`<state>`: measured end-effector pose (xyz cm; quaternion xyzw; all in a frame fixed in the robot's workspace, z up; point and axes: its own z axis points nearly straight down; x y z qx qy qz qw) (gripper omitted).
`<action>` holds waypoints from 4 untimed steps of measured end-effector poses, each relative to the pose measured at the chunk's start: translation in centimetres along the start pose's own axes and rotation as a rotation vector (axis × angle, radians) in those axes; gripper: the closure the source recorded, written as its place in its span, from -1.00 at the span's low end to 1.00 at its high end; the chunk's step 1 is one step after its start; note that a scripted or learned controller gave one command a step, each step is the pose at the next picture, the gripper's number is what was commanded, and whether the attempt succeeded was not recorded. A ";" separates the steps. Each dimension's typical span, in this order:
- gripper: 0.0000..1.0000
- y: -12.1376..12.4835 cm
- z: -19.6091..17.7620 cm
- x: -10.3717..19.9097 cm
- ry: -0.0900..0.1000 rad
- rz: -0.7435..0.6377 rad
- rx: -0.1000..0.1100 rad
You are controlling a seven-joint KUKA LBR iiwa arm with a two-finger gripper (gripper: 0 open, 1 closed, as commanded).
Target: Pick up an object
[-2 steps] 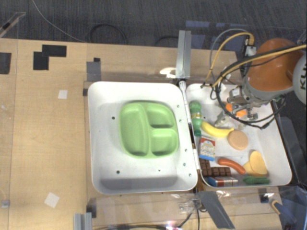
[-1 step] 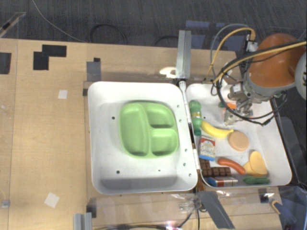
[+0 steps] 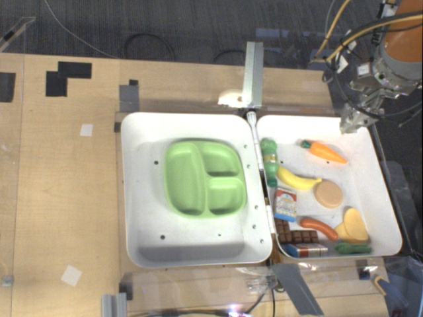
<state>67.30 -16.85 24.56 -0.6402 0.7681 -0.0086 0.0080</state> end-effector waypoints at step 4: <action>1.00 -0.1 -3.2 2.8 -0.008 -0.873 -0.012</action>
